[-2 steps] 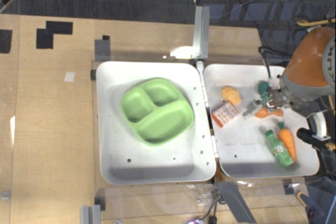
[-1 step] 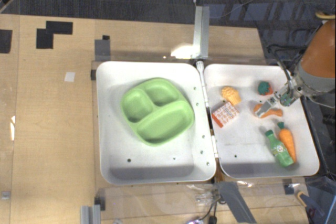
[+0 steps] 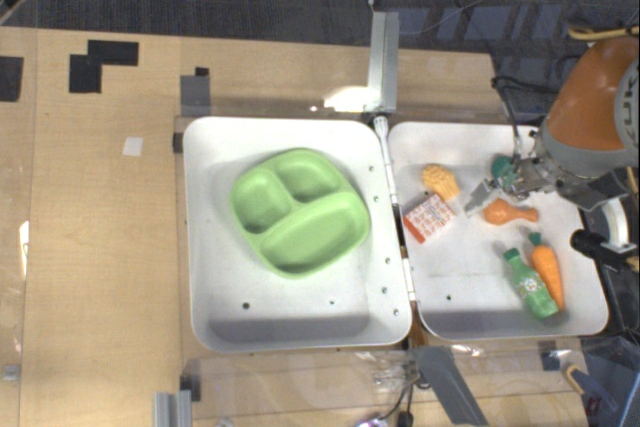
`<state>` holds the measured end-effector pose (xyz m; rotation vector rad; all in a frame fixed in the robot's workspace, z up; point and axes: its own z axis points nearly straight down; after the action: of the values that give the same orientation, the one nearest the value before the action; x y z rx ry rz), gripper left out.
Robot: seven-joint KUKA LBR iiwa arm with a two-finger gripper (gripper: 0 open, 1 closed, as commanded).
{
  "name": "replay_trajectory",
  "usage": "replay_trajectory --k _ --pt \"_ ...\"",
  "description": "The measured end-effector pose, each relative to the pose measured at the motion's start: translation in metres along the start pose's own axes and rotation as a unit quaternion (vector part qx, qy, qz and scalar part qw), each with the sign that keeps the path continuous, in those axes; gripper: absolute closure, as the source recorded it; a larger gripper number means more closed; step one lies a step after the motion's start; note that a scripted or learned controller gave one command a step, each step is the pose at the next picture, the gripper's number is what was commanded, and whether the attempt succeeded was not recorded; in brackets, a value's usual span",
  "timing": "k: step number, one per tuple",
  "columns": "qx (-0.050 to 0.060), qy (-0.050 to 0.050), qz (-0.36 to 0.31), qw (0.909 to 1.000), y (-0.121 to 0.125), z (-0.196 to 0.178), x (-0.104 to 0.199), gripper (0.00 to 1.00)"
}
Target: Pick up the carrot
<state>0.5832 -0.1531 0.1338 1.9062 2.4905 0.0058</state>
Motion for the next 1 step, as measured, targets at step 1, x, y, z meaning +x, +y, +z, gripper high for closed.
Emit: replay_trajectory --k 1 --pt "0.001 0.0 0.084 0.9964 -0.0816 -0.016 -0.0003 0.0"
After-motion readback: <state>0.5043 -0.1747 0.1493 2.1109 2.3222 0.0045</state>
